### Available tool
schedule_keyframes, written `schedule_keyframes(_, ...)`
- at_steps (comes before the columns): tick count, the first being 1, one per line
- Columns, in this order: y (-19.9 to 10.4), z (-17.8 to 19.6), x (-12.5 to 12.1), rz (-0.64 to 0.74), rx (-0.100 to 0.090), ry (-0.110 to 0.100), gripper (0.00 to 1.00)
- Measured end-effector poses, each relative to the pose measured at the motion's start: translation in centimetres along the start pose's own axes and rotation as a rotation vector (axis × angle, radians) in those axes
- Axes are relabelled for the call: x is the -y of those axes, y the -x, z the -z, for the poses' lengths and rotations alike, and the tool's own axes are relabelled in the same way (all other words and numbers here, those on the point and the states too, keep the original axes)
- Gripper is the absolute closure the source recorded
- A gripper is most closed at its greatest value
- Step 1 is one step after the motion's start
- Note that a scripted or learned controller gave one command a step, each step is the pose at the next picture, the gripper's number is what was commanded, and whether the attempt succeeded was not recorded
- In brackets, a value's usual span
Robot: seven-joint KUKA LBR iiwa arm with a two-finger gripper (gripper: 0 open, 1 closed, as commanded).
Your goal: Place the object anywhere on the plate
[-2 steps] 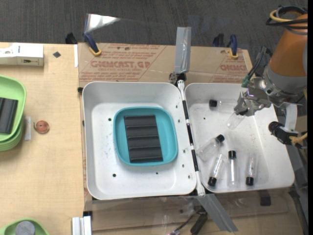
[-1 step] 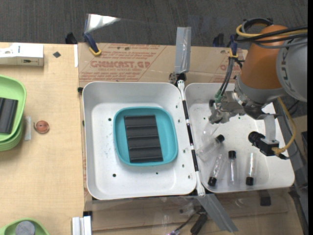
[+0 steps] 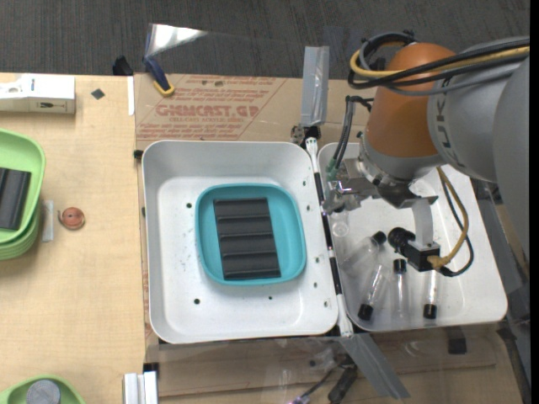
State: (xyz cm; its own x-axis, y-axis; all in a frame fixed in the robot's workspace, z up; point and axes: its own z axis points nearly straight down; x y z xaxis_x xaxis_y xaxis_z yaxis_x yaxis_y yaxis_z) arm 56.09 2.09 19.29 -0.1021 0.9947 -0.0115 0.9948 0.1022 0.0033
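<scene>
Two white bins sit side by side before you on the table point(image 3: 84, 310), and much of the right bin point(image 3: 472, 305) is covered by the arm point(image 3: 472, 108), which comes in from the upper right of the frame. Its orange band point(image 3: 413, 99) and the wrist block below it hide the bin's upper part, and you cannot tell how the pincer point(image 3: 396, 196) stands, because it is tucked under the wrist. Several clear tubes with black caps point(image 3: 396, 284) lie on the lower floor of the right bin; they are see-through against the white, so their outlines are hard for you to trace, and the count is uncertain. A black fitting with a yellow cable point(image 3: 459, 242) hangs over them and adds to the clutter. The left bin point(image 3: 168, 310) lies fully in the open at the centre of the frame. Its teal plate point(image 3: 290, 225) rests in the middle, bearing a dark ribbed block point(image 3: 246, 236), with bare white floor all round between plate and bin walls. The two bins touch along their shared rim at centre right. At the far left edge of the frame a green tray point(image 3: 21, 162) is cut off.
</scene>
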Motion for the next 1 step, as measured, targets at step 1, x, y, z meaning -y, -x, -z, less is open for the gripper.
schedule_keyframes(1, -0.76, -0.19, 0.04, 0.009, -0.009, -0.005, 0.00)
